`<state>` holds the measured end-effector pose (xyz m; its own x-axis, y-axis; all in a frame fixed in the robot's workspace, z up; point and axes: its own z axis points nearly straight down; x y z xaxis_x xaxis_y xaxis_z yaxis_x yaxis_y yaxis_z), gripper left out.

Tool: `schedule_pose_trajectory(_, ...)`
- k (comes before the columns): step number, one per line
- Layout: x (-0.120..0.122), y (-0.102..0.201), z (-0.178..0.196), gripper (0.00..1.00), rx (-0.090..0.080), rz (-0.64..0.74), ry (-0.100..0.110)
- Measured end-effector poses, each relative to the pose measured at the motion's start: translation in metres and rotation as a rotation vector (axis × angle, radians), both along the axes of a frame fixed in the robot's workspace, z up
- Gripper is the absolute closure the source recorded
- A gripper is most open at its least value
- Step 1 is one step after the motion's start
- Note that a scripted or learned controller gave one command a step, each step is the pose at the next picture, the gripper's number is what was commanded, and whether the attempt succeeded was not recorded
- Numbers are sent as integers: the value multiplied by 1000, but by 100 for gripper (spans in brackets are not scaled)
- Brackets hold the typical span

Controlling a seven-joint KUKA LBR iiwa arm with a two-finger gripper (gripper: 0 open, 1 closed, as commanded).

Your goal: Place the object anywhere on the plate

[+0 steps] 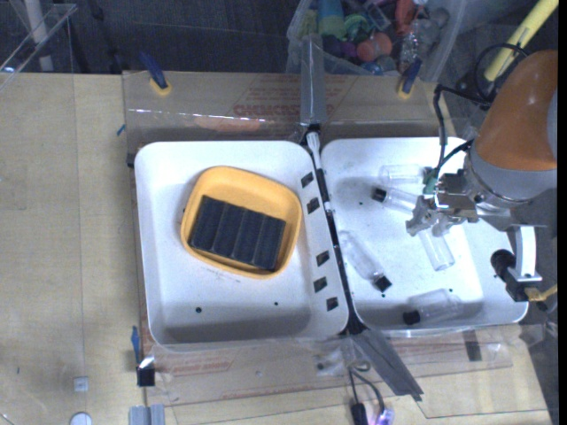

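Note:
A yellow square plate (285, 204) lies in the left bin (159, 171), and a dark ribbed rectangular piece (239, 232) rests flat on it. Several clear plastic bottles with black caps lie scattered in the right bin (354, 162): one (398, 200) at the upper middle, one (363, 260) near the divider, one (433, 305) at the front. My gripper (431, 220) hangs over the right bin, directly above another clear bottle (438, 252). I see nothing clearly held in it. The gripper is far to the right of the plate.
A divider ridge with black clips (319, 237) separates the two bins. A clear tub of colourful toys (372, 16) stands behind the bins. The grey arm with its orange band (523, 122) covers the right bin's far right side.

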<state>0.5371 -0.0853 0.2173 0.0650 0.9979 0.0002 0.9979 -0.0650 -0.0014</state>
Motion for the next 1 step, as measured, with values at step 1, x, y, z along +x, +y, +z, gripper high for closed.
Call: schedule_pose_trajectory(1,9,15,-30,100,2,163,3)
